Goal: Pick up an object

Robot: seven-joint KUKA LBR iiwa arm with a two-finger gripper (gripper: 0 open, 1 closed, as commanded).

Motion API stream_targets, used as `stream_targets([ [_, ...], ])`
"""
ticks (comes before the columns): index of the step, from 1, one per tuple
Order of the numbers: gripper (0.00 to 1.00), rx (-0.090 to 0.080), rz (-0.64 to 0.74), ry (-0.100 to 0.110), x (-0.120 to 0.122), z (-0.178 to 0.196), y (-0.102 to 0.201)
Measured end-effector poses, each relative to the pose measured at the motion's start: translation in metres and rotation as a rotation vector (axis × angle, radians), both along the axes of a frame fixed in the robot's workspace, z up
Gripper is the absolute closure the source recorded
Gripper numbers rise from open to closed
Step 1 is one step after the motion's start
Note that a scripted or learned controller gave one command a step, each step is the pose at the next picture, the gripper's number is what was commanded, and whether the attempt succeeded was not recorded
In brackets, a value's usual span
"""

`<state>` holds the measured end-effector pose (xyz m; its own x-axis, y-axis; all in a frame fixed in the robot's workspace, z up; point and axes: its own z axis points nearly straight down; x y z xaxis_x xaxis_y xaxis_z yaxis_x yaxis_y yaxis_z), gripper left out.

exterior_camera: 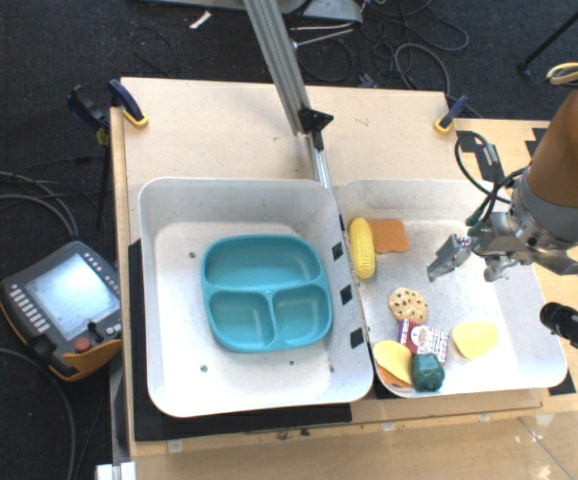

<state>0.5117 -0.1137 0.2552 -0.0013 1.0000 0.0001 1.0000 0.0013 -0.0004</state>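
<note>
A robotics lab: teach pendant (61, 308) on the dark floor, loose cables (409, 38), clamped plywood bench (229, 128).

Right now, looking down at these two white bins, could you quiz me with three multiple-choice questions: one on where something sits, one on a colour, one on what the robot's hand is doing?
1. Where is the divided tray?
A. in the left bin
B. in the right bin
C. on the floor

2. What colour is that tray?
A. red
B. teal
C. black

3. What is between the gripper fingers?
A. the corn cob
B. the cookie
C. nothing

Answers:
1 A: it lies in the left bin.
2 B: its surface is plainly teal.
3 C: the corn cob and cookie lie apart from the gripper in the right bin.
</note>
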Motion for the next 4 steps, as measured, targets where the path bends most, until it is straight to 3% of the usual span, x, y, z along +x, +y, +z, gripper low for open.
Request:
stream_targets([
  [1, 0.00, 0.000, -0.001, 0.000, 0.000, 0.000, 0.000],
  [2, 0.00, 0.001, -0.002, 0.006, -0.008, -0.058, 0.005],
  [3, 0.00, 0.001, -0.002, 0.006, -0.001, -0.118, 0.009],
  [4, 0.00, 0.000, -0.002, -0.002, 0.000, -0.160, 0.009],
])
